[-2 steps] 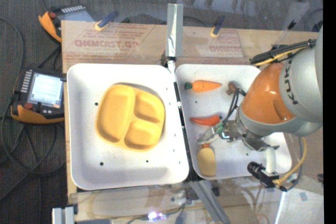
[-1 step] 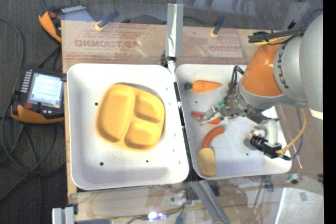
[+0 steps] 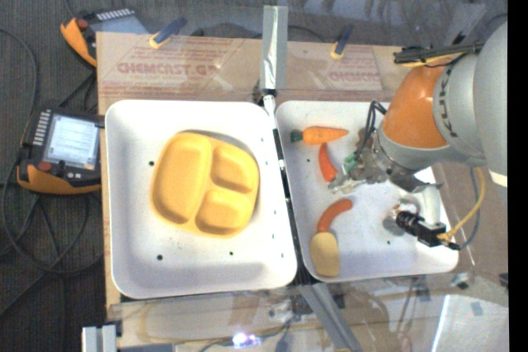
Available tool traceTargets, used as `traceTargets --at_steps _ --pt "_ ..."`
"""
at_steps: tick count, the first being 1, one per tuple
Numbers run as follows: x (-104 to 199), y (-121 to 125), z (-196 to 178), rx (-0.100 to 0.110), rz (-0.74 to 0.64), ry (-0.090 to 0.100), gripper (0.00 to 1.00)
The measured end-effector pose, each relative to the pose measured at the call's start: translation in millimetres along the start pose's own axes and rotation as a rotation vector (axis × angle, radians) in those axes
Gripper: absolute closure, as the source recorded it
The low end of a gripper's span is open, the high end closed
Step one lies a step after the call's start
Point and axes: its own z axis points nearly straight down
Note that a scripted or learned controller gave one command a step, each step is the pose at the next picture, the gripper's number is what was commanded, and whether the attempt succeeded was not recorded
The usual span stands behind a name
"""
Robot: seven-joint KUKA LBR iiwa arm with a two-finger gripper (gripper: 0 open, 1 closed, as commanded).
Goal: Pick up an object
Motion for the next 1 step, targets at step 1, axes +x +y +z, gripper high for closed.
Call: traceTargets --at_steps 1 --pt "23.8 72.2 -83.3 0.017 0.529 -0.004 1.0"
